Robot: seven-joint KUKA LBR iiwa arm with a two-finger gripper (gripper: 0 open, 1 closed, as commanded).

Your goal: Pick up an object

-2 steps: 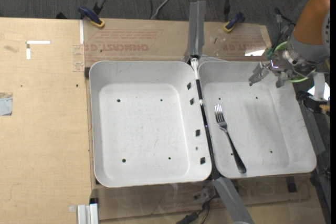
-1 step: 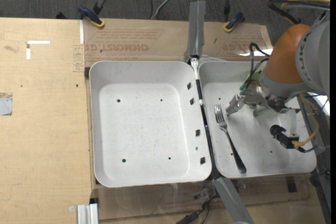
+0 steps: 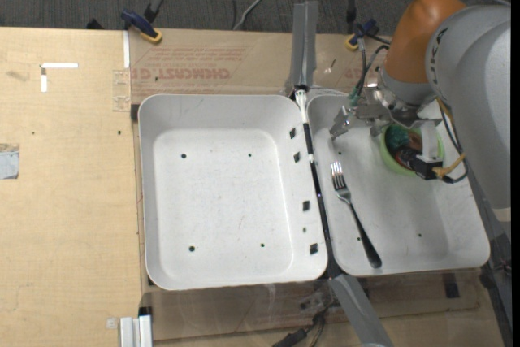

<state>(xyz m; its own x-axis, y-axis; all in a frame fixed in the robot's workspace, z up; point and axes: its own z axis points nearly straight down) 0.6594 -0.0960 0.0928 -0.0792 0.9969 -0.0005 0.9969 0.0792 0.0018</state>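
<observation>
A metal fork [image 3: 351, 207] with a dark handle lies in the right bin [image 3: 455, 244], tines toward the back and handle toward the front edge. A green round object [image 3: 396, 149] with a dark centre rests at the back of the same bin, partly hidden by the wrist. My gripper [image 3: 363, 114] hangs low over the bin's back left part. It is just left of the green object and above the fork's tines. Nothing is visibly held in it.
The left bin [image 3: 162, 199] stands beside the right one, with a dark clip strip [image 3: 309, 175] along their shared wall. The grey arm [image 3: 479, 77] covers the right bin's back right corner. Bare wooden bench [image 3: 57, 175] lies to the left.
</observation>
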